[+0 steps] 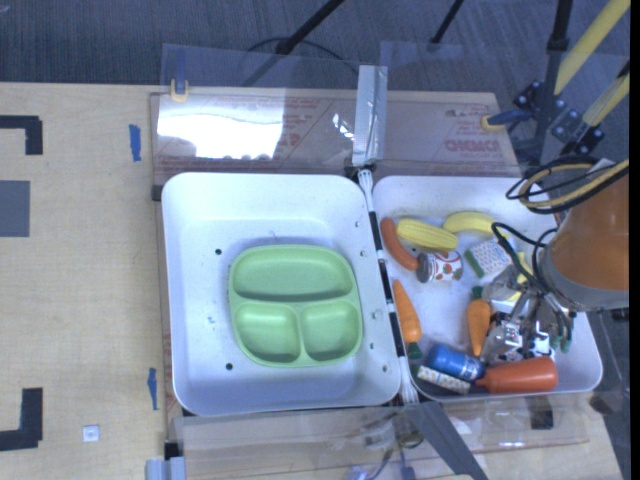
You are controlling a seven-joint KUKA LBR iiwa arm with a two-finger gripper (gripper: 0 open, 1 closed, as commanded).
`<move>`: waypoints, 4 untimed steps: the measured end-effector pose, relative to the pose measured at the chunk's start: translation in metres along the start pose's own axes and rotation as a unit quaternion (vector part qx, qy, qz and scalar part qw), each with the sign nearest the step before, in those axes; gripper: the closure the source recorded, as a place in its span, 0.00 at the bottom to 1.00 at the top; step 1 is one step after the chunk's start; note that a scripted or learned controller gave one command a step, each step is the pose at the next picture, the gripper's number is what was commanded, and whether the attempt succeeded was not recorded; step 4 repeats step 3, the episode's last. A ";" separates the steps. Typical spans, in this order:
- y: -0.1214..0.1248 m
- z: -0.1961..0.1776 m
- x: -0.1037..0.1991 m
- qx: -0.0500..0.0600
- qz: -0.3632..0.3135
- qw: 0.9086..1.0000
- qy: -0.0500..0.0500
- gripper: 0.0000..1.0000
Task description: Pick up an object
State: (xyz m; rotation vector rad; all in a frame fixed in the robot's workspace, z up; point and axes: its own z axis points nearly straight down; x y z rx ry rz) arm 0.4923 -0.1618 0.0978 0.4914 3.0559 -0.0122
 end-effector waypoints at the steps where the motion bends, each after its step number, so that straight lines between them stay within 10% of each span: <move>1: 0.001 -0.007 0.001 -0.001 0.001 1.000 0.004 1.00; 2: 0.017 0.011 -0.025 0.002 0.127 0.992 0.020 1.00; 3: 0.118 -0.121 -0.075 0.001 0.098 0.995 0.021 1.00; 4: 0.118 -0.121 -0.075 0.001 0.098 0.995 0.021 1.00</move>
